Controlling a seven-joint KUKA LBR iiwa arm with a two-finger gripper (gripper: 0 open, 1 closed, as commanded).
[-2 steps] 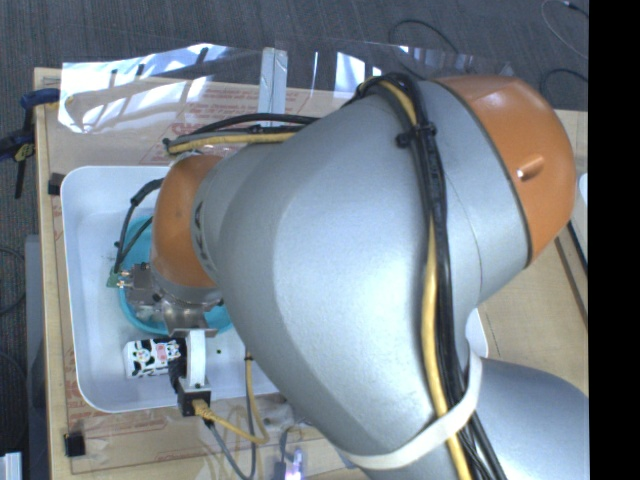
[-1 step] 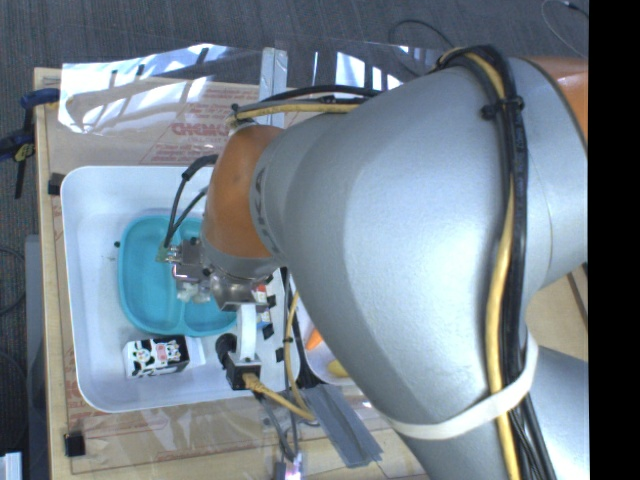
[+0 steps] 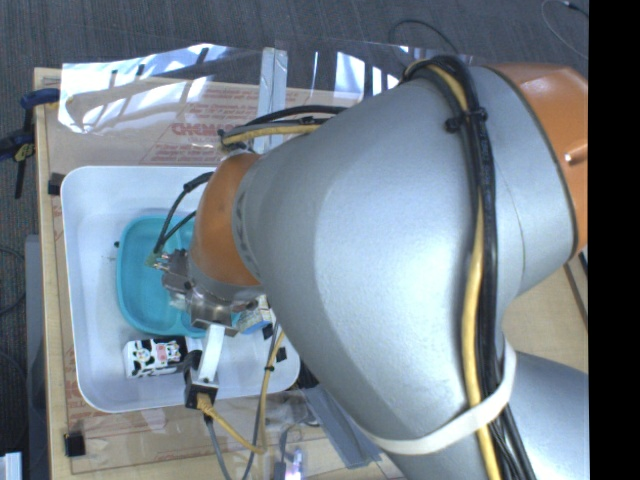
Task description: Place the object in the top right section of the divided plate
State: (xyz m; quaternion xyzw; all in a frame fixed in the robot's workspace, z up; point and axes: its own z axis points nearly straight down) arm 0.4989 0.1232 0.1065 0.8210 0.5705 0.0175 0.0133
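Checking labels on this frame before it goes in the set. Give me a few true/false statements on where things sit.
1. The blue plate lies in the white bin on the view's left. True.
2. The black-and-white object rests on the plate. False: it lies on the bin floor, just off the plate's near edge.
3. The grey arm hides part of the plate. True.
4. The black-and-white object is in a different bin from the plate. False: both are in the same white bin.
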